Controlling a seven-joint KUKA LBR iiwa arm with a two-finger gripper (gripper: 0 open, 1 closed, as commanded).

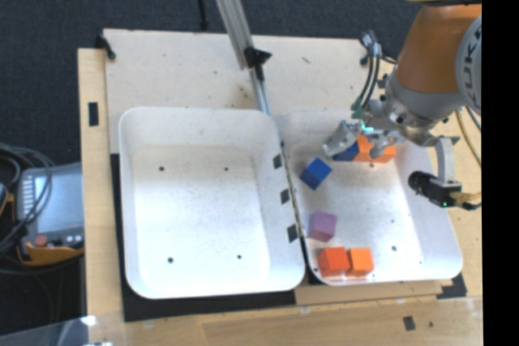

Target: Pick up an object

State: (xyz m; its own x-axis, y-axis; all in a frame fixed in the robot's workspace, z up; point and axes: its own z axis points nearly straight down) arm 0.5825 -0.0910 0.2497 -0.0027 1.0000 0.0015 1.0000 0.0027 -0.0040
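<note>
A robot arm's tool [362,140] hangs low in the right bin [422,251] (its grip cannot be made out), touching an orange block [381,148] and a dark blue block [347,150].

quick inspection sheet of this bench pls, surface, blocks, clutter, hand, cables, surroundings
surface: wooden bench bearing a left bin and a right bin, side by side.
job's things: all in the right bin: blue block, purple block, two orange blocks touching at the near rim, and an orange block and a blue block under the hand.
clutter: nothing seen.
hand: hand low over the right bin's far end; grip hidden.
cables: cables along the wrist; more at the left edge.
surroundings: metal pole, dark floor, box with a screen.
</note>
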